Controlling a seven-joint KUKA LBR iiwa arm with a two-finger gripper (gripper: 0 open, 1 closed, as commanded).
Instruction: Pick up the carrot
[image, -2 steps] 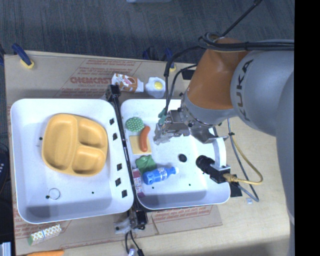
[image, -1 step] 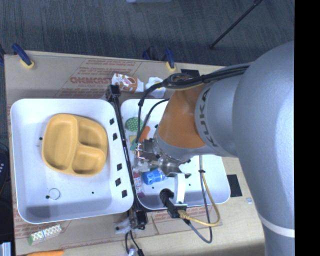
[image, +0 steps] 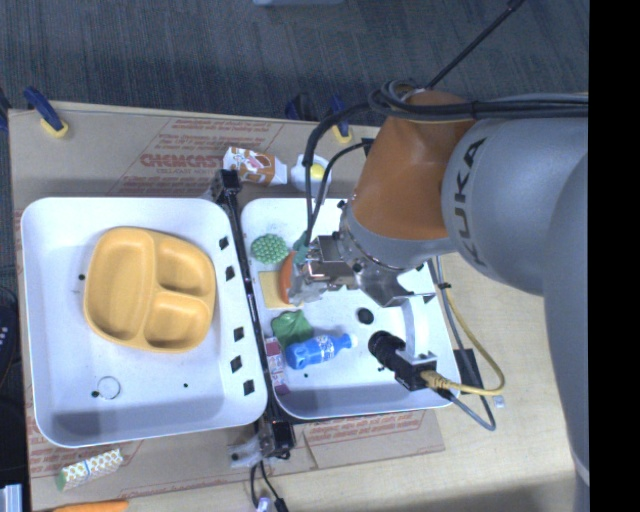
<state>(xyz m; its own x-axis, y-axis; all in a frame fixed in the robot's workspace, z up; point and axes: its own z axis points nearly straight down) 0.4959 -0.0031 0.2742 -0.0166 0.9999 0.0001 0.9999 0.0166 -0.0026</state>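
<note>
Right now the gripper is low in the right bin, down at the orange carrot near the bin's left wall, apparently placed to grasp it, though its state cannot be told from this angle.

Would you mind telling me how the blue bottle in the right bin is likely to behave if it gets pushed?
The blue bottle lies on its side, so it would probably roll. It looks small, likely light plastic, so a nudge may slide it. The green item lies close beside it and might be knocked.
</note>
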